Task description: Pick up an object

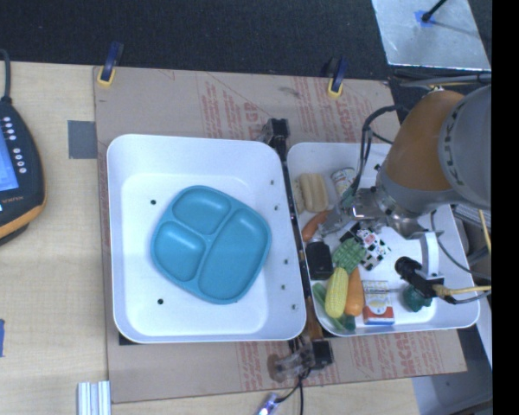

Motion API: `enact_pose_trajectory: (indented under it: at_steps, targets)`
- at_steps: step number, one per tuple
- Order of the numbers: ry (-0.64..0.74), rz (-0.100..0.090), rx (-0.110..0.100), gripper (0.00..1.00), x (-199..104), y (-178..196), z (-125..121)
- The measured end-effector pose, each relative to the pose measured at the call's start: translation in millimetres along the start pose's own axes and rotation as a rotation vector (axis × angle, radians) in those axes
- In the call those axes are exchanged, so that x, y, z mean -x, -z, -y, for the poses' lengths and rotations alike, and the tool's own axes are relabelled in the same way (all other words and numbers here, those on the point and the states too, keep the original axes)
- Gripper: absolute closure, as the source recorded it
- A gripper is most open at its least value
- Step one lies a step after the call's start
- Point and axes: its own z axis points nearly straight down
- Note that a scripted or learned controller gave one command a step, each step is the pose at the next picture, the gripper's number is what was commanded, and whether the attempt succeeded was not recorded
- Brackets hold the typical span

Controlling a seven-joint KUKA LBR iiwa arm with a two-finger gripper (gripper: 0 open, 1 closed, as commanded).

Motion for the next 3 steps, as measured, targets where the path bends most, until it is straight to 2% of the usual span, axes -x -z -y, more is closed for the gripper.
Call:
enact_pose_trajectory:
  at_steps: [1, 2, 3]
  targets:
    - [-0.002, 0.001, 0.002, 0.00, -11, -3, 53]
    - [-0.001, 0.003, 0.003, 1.00, -9, 8, 52]
    - [-0.002, -0.002, 0.001, 1.00, -87, 96, 44]
